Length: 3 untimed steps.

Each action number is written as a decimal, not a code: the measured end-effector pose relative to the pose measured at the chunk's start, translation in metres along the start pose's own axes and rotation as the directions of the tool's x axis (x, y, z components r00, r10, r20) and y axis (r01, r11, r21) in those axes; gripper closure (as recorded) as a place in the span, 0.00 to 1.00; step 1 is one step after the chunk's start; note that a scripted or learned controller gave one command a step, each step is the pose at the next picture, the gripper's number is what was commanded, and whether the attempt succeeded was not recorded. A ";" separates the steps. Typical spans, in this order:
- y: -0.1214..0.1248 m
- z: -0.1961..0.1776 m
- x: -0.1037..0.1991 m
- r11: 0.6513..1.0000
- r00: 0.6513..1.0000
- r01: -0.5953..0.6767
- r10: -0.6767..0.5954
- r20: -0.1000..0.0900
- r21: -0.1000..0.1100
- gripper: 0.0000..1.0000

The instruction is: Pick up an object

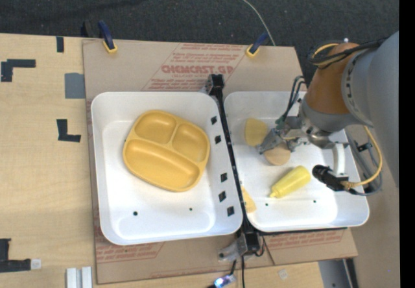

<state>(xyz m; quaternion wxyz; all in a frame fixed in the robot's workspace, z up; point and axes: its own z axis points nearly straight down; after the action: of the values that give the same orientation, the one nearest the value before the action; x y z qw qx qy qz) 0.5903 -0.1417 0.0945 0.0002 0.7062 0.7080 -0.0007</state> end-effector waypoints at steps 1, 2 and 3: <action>0.000 -0.063 -0.001 1.000 1.000 -0.001 0.001 0.000 -0.005 1.00; 0.002 -0.127 0.001 1.000 1.000 0.000 0.000 0.000 -0.007 1.00; 0.002 -0.144 0.001 1.000 1.000 -0.001 0.001 -0.001 -0.001 1.00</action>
<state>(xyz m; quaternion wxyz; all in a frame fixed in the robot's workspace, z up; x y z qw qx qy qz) 0.5924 -0.1400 0.2381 -0.0001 0.7066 0.7076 0.0000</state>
